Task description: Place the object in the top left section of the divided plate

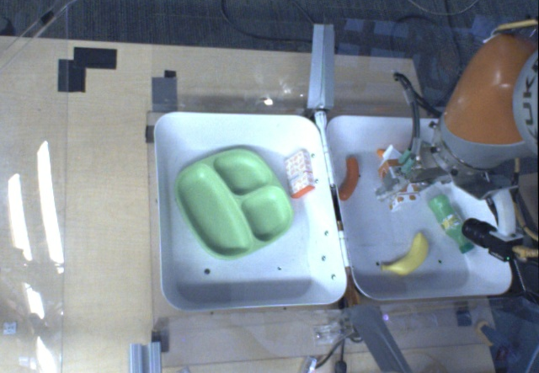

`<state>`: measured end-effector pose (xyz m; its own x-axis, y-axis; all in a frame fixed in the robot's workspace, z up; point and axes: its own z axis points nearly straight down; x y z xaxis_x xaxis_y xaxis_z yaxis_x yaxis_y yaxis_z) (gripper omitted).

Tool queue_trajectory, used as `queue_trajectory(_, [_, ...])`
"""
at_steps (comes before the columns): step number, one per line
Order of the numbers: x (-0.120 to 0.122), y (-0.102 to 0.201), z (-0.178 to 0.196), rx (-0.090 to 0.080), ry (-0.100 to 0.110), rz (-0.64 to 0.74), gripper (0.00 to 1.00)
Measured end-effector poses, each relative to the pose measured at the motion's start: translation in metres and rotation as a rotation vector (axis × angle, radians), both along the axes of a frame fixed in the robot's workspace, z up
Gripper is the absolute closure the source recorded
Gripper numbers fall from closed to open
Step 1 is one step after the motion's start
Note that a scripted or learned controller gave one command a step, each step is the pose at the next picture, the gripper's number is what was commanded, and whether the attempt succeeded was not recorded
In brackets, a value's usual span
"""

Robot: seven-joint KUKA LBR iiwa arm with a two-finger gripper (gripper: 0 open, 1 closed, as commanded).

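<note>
A green divided plate (233, 202) lies tilted in the left bin (194, 279). It has one long section at the lower left and two smaller ones at the upper right. A small white and orange packet (298, 173) rests beside the plate's upper right rim. My gripper (418, 167) hangs low over the upper middle of the right bin (446, 279), just above a cluster of small white and orange items (397, 186). The wrist and cables cover what lies directly beneath it.
In the right bin, a red sausage (348, 177) lies by the left wall, a banana (406, 255) near the front, and a green bottle (446, 220) at the right. The arm's orange band (493, 93) looms over the bin's far right corner.
</note>
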<state>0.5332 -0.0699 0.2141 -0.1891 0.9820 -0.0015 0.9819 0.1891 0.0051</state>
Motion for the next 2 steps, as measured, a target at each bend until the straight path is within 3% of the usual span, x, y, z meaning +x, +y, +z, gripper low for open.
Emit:
queue_trajectory(1, [0.052, 0.047, -0.029, 0.001, 0.002, 0.002, 1.00])
queue_trajectory(2, [0.118, 0.123, -0.004, -0.001, 0.000, 0.177, 1.00])
